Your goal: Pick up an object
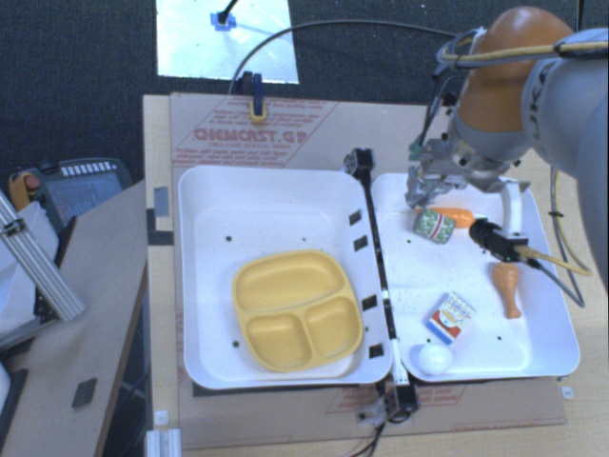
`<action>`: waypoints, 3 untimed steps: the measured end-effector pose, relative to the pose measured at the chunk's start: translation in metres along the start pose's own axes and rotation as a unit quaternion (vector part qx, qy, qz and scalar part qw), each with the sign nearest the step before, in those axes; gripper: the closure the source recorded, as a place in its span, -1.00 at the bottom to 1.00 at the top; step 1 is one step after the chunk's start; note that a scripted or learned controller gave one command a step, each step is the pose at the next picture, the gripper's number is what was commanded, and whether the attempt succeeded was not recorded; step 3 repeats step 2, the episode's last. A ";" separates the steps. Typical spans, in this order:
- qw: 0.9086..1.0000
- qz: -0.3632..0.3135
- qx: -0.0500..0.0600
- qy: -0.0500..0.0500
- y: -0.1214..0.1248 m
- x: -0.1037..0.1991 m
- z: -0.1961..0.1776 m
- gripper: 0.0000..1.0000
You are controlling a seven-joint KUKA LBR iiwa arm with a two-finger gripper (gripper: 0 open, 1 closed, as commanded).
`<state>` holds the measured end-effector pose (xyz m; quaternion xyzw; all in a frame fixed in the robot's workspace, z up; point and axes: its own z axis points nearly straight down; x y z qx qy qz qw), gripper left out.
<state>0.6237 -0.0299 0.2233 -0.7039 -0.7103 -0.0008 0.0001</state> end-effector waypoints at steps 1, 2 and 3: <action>1.000 0.000 0.000 0.000 0.008 0.051 0.009 1.00; 1.000 0.000 -0.001 0.000 0.007 0.100 0.007 1.00; 1.000 0.000 -0.001 0.000 0.007 0.100 0.007 1.00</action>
